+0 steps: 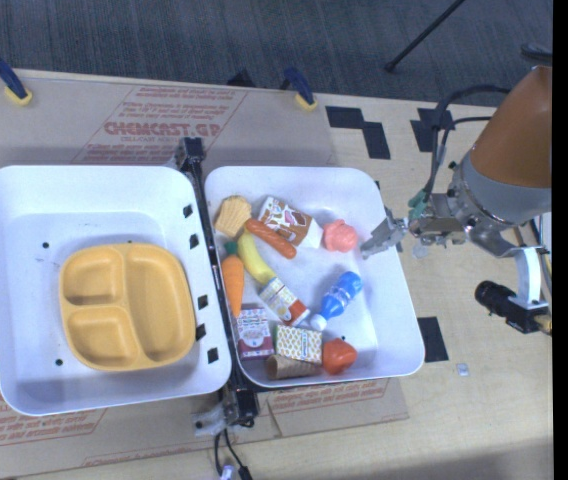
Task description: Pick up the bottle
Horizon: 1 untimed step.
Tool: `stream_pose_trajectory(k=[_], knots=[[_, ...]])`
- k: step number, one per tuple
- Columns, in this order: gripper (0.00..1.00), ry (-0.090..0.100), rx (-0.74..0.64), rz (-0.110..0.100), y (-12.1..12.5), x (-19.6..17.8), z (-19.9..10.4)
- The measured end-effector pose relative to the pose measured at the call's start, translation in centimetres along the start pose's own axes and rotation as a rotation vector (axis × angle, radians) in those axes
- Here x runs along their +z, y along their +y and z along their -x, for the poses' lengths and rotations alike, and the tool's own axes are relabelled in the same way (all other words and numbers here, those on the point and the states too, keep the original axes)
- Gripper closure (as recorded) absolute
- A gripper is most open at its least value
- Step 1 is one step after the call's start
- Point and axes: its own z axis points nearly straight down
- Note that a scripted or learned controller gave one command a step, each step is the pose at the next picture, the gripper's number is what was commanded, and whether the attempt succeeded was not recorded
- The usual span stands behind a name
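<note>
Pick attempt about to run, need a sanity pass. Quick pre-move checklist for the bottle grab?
1. Blue bottle in view in the right bin: ok.
2. Bottle top side free of clutter: ok; its white cap lies close to a small carton.
3. Tool above the bottle: not ok, it sits at the bin's right rim.
4. Tool carrying nothing: ok.
5. Bottle upright: not ok, lying on its side.
6. Finger opening: cannot tell.
</note>
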Motion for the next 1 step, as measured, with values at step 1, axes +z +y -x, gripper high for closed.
stream_pose_trajectory(k=[1], knots=[[0.0, 0.001, -0.021, -0.002, -1.82, 15.67, 0.69]])
